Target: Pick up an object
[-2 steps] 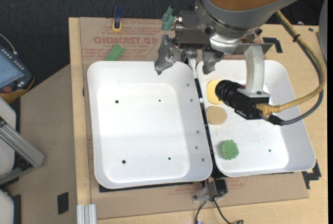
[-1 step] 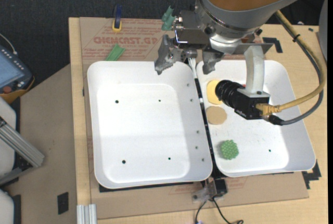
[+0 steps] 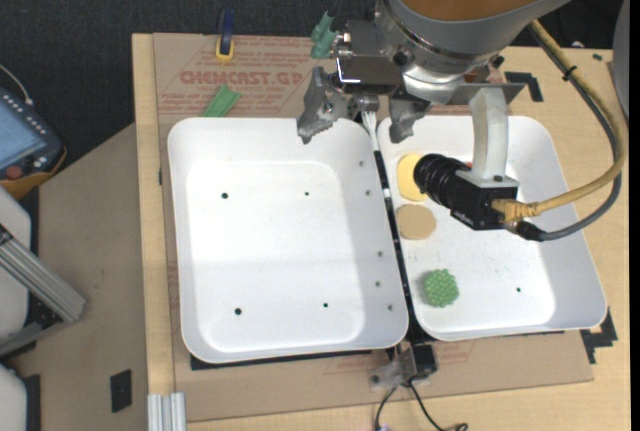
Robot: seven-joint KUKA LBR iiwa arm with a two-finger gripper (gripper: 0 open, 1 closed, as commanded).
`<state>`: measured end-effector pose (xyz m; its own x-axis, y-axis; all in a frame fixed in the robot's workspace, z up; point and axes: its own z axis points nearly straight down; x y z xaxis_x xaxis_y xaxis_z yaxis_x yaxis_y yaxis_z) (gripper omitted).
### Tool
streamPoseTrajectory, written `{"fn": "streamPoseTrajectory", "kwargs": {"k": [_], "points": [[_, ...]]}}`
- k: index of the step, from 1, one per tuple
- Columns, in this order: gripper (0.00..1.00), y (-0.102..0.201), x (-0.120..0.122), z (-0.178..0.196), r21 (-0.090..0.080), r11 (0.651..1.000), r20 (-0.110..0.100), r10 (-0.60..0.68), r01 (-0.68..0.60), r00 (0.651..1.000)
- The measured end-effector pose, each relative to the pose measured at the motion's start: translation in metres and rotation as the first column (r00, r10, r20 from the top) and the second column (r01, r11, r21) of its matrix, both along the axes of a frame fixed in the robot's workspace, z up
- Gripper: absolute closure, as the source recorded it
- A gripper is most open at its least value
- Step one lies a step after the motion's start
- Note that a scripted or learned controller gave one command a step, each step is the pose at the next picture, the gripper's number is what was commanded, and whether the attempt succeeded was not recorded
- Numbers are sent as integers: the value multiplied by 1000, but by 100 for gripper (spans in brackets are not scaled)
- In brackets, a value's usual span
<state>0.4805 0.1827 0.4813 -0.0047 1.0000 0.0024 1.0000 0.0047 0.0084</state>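
Green ball [image 3: 440, 287] sits near the front of the right-hand bin [image 3: 530, 264], a tan disc [image 3: 417, 222] and a yellow disc [image 3: 404, 177] behind it. The tool [image 3: 360, 124] hangs spread, seemingly empty, over the bins' shared rim. Approach stage: next, shift over a target, descend, close.

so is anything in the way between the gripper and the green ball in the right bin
Two flat discs lie between them in the right bin: a yellow disc and a tan disc, in a line from the open gripper at the far edge toward the green ball. Coming from above, nothing visible covers the ball.
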Motion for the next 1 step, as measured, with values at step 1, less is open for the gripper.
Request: {"fn": "streamPoseTrajectory", "kwargs": {"k": [1], "points": [[0, 0, 0, 0, 0, 1000, 0, 0, 0, 1000]]}}
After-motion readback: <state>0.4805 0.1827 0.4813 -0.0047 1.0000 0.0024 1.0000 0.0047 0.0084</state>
